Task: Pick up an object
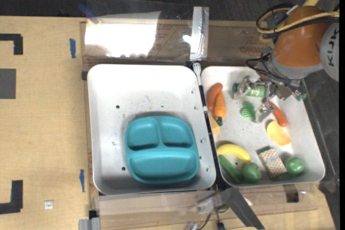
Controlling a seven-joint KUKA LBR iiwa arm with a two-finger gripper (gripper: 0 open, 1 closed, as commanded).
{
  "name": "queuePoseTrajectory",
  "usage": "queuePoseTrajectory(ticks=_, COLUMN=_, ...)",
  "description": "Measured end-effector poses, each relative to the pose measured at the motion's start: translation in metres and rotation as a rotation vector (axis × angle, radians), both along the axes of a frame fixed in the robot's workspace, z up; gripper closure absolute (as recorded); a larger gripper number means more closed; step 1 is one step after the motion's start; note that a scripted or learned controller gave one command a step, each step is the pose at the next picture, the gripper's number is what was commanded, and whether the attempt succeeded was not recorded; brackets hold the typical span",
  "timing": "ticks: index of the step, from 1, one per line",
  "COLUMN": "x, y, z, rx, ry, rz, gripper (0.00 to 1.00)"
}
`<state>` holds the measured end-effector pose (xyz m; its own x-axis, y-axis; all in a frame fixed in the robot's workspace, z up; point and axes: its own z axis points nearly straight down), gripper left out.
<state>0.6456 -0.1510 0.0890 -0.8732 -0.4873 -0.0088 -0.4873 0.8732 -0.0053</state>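
Observation:
My gripper (260, 95) hangs low over the back middle of the right bin (315, 151), under the orange band of the arm (298, 43). Right beside it lie a small green toy (248, 112) and a small orange carrot piece (279, 117). A larger orange carrot (216, 99) rests against the bin's left wall. Toward the front lie a yellow lemon (279, 133), a banana (234, 152), a green cucumber (230, 168), a green pepper (251, 172), a patterned block (271, 161) and a round green toy (295, 165).
The left bin (108, 89) holds a teal divided tray (160, 148) at its front. A clear plastic sheet (140, 35) and a metal bracket (199, 32) sit behind the bins. Yellow and black cables (277, 18) loop by the arm.

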Motion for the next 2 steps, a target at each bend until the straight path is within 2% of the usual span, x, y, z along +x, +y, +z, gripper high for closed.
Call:
queuePoseTrajectory(ticks=1, x=-0.01, y=-0.004, z=0.0, rx=0.0, ry=0.001, rz=0.122, gripper=0.0)
queuePoseTrajectory(ticks=2, x=-0.049, y=-0.022, z=0.001, rx=-0.001, ry=0.0, rz=0.14, gripper=0.0)
